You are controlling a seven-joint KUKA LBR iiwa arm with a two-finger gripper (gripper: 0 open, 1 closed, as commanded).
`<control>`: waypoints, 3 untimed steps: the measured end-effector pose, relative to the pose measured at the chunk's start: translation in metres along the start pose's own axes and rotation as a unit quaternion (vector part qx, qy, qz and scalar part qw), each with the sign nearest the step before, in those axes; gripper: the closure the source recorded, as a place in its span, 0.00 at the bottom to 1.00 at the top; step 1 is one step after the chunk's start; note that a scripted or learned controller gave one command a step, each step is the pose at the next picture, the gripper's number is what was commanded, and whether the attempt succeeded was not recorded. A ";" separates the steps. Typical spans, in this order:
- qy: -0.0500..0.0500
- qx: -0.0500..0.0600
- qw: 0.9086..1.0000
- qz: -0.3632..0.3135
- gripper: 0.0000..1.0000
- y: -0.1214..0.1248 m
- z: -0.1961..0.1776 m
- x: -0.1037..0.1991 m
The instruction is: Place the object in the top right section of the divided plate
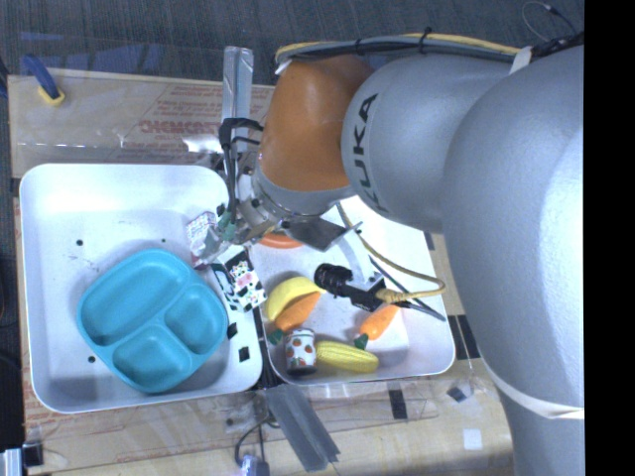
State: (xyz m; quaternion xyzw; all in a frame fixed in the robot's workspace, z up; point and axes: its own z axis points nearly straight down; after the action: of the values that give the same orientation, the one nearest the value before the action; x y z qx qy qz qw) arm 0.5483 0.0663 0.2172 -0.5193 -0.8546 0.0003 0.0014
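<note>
A: Gripper [220, 234] sits low over the wall between the bins, arm [417, 147] bent in from the right; open or shut, I cannot tell.

B: Around it?

A: A black-and-white patterned piece [241, 284] lies on that wall just below. Right bin [432, 350] carries a banana [294, 296], a carrot [378, 321], corn [346, 358].

B: Plate?

A: Blue divided plate [152, 318], three sections, by the left bin's [60, 206] lower edge.
</note>
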 end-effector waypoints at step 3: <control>0.000 0.002 0.998 -0.063 1.00 -0.012 0.027 0.038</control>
State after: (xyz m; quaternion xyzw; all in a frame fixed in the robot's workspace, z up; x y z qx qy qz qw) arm 0.5205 0.0948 0.1906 -0.4649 -0.8854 0.0019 0.0021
